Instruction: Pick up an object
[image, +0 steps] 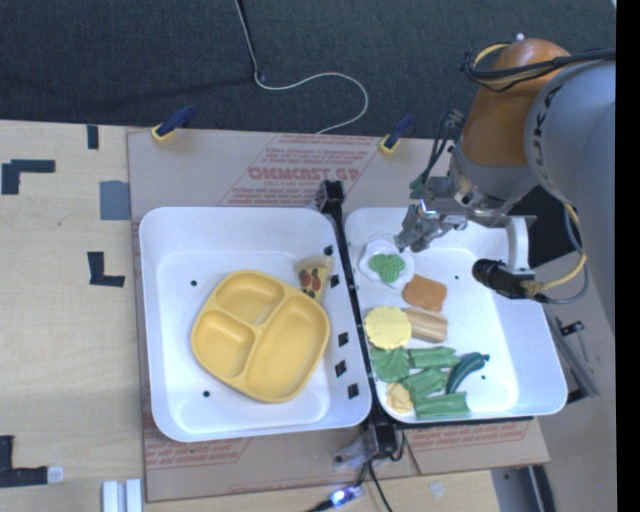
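Fingers hang over the right bin's upper left corner; whether they are apart or together cannot be told.

Just below their tips lies a green broccoli-like piece on a small white disc, roundish, with no clear long axis. The grey arm with its orange band comes in from the upper right and slants down and left toward that corner. Below the green piece lie an orange slab, a yellow round and green pods. The left bin holds a yellow divided plate.

Toy food crowds right bin; far corner open
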